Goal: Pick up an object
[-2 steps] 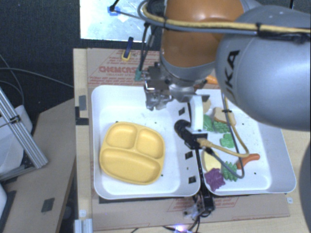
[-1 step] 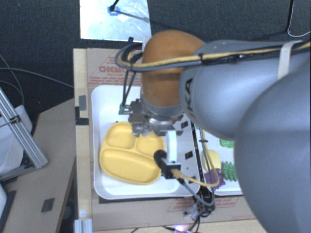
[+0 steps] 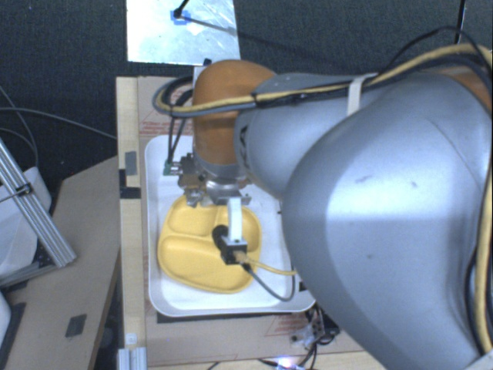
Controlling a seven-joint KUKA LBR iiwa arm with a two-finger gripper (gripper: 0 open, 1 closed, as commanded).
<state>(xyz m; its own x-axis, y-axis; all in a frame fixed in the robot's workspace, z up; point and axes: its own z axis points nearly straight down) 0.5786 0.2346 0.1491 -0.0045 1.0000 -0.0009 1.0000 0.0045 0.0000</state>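
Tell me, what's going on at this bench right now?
A grey robot arm reaches in from the right, its gripper low over the upper edge of a yellow lobed object lying in a white bin. The view does not settle whether the gripper has hold of it.

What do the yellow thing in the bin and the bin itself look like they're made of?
Yellow thing: probably soft plastic or rubber, matte, with rounded lobes and a crease between them. Bin: likely hard plastic, smooth white, with a rounded moulded rim.
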